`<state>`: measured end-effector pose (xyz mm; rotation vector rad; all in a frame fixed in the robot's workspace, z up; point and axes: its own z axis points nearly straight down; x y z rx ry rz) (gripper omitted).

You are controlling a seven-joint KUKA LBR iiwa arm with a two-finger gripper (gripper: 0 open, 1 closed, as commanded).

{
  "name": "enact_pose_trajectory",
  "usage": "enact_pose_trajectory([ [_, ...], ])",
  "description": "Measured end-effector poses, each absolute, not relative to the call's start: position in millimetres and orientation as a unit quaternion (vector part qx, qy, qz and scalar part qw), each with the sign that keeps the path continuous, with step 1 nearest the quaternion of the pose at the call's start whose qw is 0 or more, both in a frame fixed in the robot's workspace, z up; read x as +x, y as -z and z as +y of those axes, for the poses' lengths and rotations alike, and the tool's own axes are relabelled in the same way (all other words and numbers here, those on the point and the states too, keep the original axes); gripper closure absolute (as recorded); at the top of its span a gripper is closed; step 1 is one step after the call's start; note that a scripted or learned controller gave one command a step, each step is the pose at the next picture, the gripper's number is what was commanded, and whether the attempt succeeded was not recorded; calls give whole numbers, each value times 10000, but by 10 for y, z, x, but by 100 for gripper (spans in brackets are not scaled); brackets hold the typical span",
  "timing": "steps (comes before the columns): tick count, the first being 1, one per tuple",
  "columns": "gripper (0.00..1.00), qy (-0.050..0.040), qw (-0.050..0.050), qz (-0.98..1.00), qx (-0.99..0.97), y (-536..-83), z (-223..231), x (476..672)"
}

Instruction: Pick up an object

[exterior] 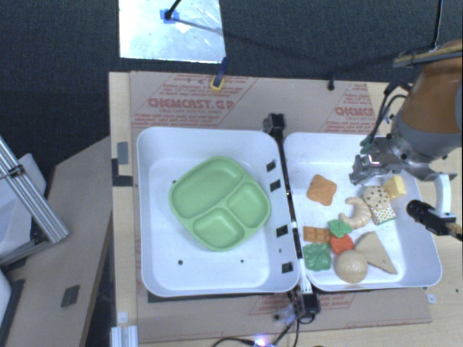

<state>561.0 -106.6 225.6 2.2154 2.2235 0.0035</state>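
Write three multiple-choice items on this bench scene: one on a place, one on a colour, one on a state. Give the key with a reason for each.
1. Where does the divided plate lie?
A. in the left bin
B. in the right bin
C. on the cardboard outside the bins

2. What colour is that plate?
A. white
B. orange
C. green

3. How does the plate stand to the toy foods?
A. foods lie in its compartments
B. it holds none of them; they lie in the other bin
C. it is stacked on top of them

Key: 1 A, it sits in the bin left of the centre divider. 2 C, it is pale green. 3 B, its three compartments are bare, and the croissant and other foods lie in the right bin below the gripper.
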Motion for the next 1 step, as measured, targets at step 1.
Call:
enact_pose_trajectory([
  [1,100,-5,1,7090,7052,-2247,-641,5606],
])
